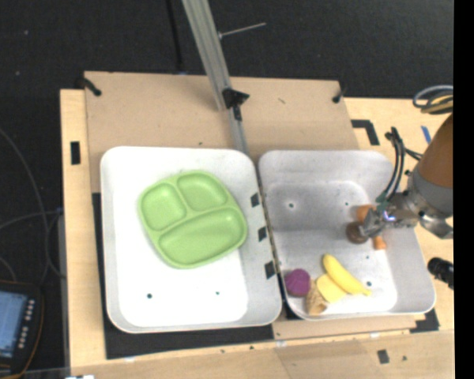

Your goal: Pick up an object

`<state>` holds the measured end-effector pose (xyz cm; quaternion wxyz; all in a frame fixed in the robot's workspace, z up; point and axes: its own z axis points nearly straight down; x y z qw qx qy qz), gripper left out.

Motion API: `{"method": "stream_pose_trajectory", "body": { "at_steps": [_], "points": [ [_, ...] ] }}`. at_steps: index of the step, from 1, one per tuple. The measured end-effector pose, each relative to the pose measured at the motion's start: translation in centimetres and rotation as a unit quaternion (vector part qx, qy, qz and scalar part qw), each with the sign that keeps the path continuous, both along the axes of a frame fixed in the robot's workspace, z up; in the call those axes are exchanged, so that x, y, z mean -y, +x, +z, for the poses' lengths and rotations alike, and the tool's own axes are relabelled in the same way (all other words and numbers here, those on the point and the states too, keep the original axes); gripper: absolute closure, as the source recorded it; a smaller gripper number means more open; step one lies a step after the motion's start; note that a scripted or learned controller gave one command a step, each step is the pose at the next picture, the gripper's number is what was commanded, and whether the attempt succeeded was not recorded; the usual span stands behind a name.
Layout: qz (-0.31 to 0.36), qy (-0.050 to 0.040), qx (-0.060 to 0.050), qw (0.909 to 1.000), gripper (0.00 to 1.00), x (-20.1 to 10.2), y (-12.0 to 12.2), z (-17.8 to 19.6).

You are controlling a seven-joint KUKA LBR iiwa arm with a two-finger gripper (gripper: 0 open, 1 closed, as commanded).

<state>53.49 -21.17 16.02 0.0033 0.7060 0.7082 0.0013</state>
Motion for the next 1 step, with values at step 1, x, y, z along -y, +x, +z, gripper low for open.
{"method": "stream_pose_trajectory", "body": {
  "at_steps": [1],
  "points": [
    [0.000,-0.0001,0.000,1.0000,1.00,-0.14,0.10,4.42]
  ]
}}
